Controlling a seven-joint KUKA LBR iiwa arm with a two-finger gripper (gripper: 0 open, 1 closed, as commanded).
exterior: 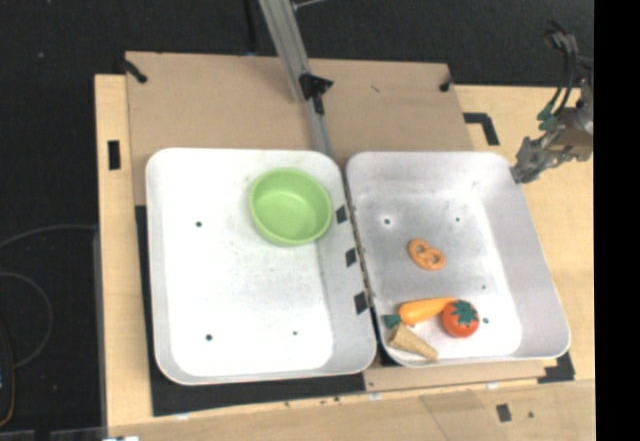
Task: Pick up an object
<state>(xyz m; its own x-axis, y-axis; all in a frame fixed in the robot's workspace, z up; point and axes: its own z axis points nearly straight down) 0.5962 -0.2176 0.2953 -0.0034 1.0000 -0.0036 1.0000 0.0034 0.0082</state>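
Nearest you, two shallow white bins sit side by side on the tan surface [115, 399], left bin [180, 329] and right bin [500, 189]. Your round green plastic bowl [290, 207] rests alone in the left one. Possible targets cluster low in the right bin: red toy tomato [460, 319], orange toy carrot [422, 309], beige wedge [412, 343], with a small orange pretzel [427, 254] apart. Your claw [530, 161] hangs beyond the right bin's far corner, cut off; you cannot tell its opening, and it seems to hold nothing.

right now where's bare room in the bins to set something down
Left bin: bare floor everywhere below and left of the green bowl. Right bin: bare upper half above the pretzel. Crowded: its lower edge, where carrot, tomato and cone cluster.
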